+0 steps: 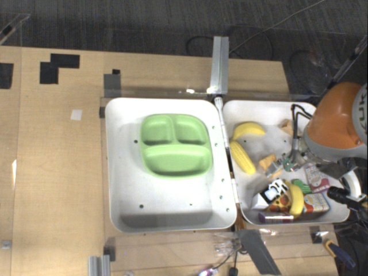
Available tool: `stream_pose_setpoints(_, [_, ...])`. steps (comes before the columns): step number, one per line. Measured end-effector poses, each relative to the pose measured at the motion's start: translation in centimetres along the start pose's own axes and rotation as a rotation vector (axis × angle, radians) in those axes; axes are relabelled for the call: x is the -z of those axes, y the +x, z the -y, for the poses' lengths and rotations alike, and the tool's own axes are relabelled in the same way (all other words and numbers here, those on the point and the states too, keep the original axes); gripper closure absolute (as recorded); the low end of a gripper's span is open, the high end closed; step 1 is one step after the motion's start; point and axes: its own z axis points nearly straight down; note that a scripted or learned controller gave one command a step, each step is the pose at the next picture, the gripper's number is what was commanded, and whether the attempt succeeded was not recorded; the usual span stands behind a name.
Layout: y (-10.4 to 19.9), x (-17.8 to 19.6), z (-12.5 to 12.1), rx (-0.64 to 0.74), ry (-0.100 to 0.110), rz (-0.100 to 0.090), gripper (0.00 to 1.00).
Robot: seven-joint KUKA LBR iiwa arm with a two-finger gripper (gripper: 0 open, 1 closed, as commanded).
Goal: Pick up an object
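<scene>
Yellow and stiff, the corn cob (pixel 242 157) lies just beside the right bin's (pixel 247 214) left wall, probably light but ridged and best pinched across its middle, while the gripper's (pixel 289 164) state I cannot tell.

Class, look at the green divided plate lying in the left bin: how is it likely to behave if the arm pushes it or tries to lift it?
The green divided plate looks like moulded plastic, so probably stiff and light. It lies flat and low on the left bin floor, so a push would likely slide it rather than tip it. Its broad, smooth shape may give the tool little to pinch except at the rim.
</scene>
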Motion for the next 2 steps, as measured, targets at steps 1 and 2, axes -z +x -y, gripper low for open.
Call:
stream_pose_setpoints(1, [2.6,8.2,-8.8,0.016,0.013,-0.006,1.0])
stream_pose_setpoints(2, [3.1,8.0,-17.4,-0.163,0.015,-0.005,1.0])
